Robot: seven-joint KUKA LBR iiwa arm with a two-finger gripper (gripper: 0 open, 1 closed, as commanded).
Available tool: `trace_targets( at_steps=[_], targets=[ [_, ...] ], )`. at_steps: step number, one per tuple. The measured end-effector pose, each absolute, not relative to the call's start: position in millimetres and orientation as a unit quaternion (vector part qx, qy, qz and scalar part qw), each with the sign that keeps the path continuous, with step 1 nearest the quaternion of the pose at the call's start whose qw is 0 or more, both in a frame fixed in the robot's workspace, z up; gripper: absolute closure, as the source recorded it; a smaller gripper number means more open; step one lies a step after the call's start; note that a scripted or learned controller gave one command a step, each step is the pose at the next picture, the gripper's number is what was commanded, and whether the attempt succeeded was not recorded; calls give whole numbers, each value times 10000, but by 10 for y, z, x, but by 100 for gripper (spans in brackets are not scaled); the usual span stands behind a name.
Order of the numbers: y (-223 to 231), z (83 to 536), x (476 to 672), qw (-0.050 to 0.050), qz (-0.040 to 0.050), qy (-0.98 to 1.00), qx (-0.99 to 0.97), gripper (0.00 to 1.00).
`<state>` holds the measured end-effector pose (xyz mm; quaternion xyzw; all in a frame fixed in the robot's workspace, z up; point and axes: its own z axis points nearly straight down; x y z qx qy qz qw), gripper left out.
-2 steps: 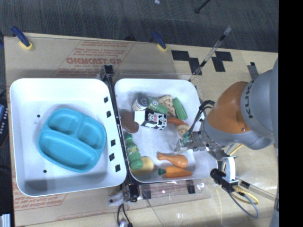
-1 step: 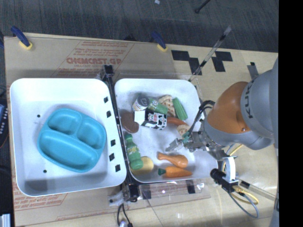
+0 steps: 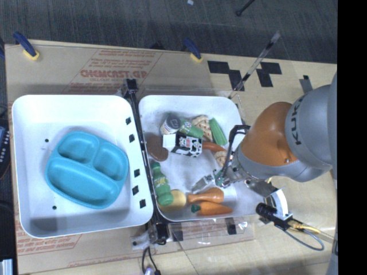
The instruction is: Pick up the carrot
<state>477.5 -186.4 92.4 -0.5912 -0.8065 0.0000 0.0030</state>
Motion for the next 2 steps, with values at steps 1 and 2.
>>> trace_targets(
  at_steps=[1, 2],
  targets=[
    [-1862, 1022, 4778, 43, 8, -8096, -5870, 100],
    [-1804, 2310, 4779, 4, 8, -6780, -7351, 100]
  ],
)
